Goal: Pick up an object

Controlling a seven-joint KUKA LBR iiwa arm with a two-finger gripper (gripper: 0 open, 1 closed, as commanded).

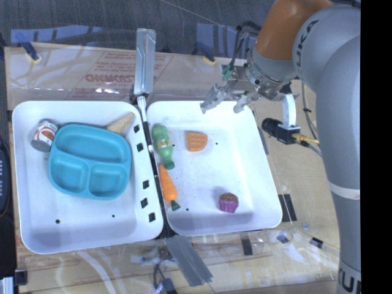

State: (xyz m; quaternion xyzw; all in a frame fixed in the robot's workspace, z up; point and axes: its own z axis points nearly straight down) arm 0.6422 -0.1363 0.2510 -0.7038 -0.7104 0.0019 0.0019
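The gripper [223,103] is hanging over the far rim of the right bin [260,182], its two fingers spread wide apart and gripping nothing. The orange waffle [196,141] is lying in that bin, just below the claw, near a green bottle [163,145]
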